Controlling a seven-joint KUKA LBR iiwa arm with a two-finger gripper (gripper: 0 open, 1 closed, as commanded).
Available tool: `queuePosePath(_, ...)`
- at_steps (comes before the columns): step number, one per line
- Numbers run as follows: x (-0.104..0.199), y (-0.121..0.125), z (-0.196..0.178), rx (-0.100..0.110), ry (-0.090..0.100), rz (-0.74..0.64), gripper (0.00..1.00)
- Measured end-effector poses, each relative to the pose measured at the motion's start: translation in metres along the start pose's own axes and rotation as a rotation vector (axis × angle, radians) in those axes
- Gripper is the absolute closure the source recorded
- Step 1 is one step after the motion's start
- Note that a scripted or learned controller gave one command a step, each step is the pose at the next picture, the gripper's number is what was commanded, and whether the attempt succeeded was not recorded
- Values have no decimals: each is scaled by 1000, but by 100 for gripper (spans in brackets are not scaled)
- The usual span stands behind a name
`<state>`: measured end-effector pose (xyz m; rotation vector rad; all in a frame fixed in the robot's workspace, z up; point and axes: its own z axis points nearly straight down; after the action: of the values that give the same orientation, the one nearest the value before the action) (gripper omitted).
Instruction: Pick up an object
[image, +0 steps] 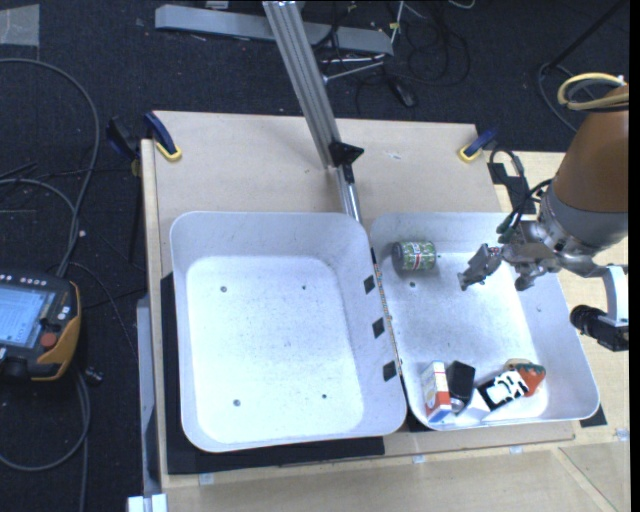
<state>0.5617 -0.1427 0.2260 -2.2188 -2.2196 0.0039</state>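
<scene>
Scanning left to right: left bin (200, 300); right bin (480, 330) with green can (414, 256) at 11 o'clock, carton (436, 390) and black-white item (508, 387) at 6. Gripper (503, 270) at 1 o'clock, fingers apart, holding nothing.

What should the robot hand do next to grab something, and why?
Probably slide left and down toward the green can. The gripper hangs above the right bin with nothing between its fingers, and the can lies alone just to its left, apart from the crowded items at the bin's near edge.
</scene>
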Motion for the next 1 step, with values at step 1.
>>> queuePosePath(1, 9, -5, 55, 1, 0, 0, 0)
